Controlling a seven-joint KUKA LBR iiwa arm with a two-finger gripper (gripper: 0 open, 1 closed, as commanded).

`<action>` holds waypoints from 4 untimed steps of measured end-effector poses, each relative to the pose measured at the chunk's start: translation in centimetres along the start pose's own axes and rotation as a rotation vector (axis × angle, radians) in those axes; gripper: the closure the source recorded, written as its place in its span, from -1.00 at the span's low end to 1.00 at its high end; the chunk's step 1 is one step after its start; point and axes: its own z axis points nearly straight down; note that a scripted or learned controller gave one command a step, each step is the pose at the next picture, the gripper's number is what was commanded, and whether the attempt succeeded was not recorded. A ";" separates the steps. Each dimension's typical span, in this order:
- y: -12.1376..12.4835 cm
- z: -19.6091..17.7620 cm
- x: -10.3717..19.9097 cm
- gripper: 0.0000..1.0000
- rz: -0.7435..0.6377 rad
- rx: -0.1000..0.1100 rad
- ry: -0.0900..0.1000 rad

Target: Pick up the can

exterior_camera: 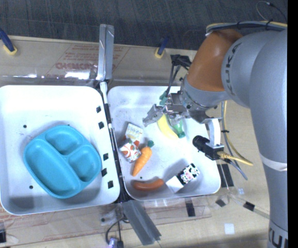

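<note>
- In the right bin (138,99), near its left wall: the can (129,150), small, red and white, lying on its side.
- Just above the can, touching or nearly so: a pale yellow-green packet (134,132).
- Just right of the can: a carrot (142,159), slanted, green end up and to the right.
- Below the carrot, along the bin's near wall: a reddish sausage (149,184), lying flat.
- To the right of the sausage, in the near right corner: a small carton (186,175) with black-and-white cow patches, tipped over.
- From the right, over the right bin's far half: the grey arm (241,81), orange band above the wrist.
- At the arm's end, low over the middle of that bin: the gripper (156,113), well apart from the can, up and to the right of it.
- Spread or pressed together: impossible to tell from this angle.
- Just under the gripper: a banana (165,128), and beside it a green item (179,129), too hidden to name.
- In the left bin (4,102): a blue divided plate (61,160), three compartments, lying flat.
</note>
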 end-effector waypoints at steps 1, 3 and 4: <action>-5.9 0.2 3.7 -1.00 -0.417 -0.001 0.000; -4.3 -6.3 9.7 -1.00 -0.801 -0.004 -0.004; -9.8 -3.3 5.3 -1.00 -1.101 -0.002 -0.003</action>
